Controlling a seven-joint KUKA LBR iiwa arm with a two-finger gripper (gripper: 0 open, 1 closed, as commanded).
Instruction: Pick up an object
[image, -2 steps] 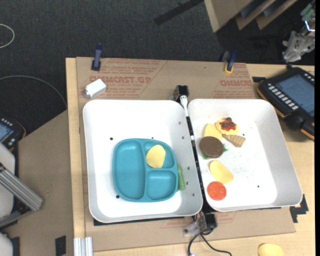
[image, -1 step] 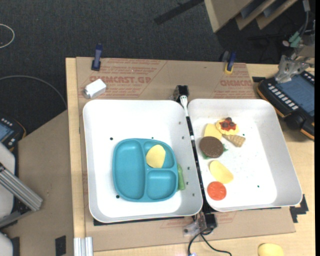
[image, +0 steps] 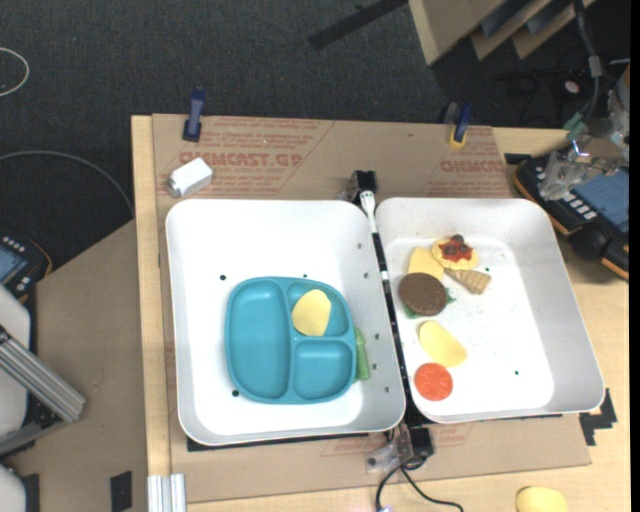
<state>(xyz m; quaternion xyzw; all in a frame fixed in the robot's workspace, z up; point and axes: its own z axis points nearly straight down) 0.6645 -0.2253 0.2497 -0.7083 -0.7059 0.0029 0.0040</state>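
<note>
The left bin (image: 200, 260) holds a teal divided plate (image: 270, 345) with a pale yellow piece (image: 312, 313) in its upper right compartment. A thin green strip (image: 361, 356) lies against the plate's right edge. In the right bin (image: 530, 300), several toy foods are clustered at the left side: a brown round patty (image: 423, 293), a yellow wedge (image: 423, 263), a red-topped piece (image: 455, 247), a tan cracker-like wedge (image: 469, 281), a yellow oval (image: 441, 343) and an orange-red disc (image: 433, 381).
Both bins rest on a cardboard sheet (image: 300, 150) held by two blue clamps (image: 194, 104) at the back. A small white block (image: 190, 177) lies at the back left. Cluttered equipment (image: 585, 175) stands beyond the right bin's far corner. A yellow object (image: 540, 498) sits at the front right.
</note>
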